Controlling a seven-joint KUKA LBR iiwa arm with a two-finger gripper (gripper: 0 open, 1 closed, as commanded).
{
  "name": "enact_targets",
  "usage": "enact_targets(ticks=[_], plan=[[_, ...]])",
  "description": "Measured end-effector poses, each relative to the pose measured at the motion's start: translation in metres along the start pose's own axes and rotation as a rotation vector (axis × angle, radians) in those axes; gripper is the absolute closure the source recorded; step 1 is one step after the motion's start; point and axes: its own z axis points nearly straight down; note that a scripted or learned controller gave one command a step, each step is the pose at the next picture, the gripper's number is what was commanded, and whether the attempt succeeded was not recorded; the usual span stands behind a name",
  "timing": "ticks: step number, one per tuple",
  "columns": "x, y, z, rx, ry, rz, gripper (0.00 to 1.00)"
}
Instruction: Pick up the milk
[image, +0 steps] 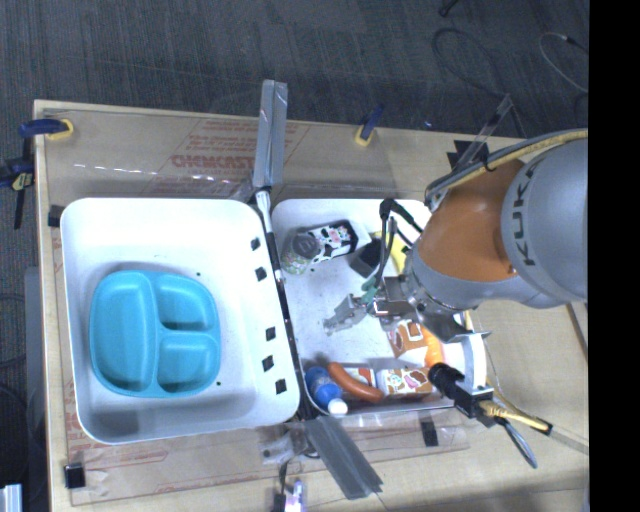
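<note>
The milk (328, 240), a small cow-patterned black-and-white carton, lies on its side at the far end of the right bin (300, 330), just beside a clear round-topped container (297, 254) that sits against the bin's left wall. The gripper (350, 312) hangs over the middle of the same bin, apart from the milk and nearer the camera, its fingers (338, 318) spread and grasping nothing. Behind it the arm (500, 235), grey with an orange band, reaches in from the right. Along the bin's near wall lie a blue bottle with a white cap (325, 390), an orange sausage-shaped item (352, 381) and a printed packet (403, 380). The left bin (140, 225) holds a blue divided plate (155, 332). Both bins rest on the wooden worktop (130, 140).
</note>
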Motion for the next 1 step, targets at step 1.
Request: enact_targets(ticks=[1], plan=[[0.0292, -0.0061, -0.1351, -0.006, -0.002, -0.009, 0.0]])
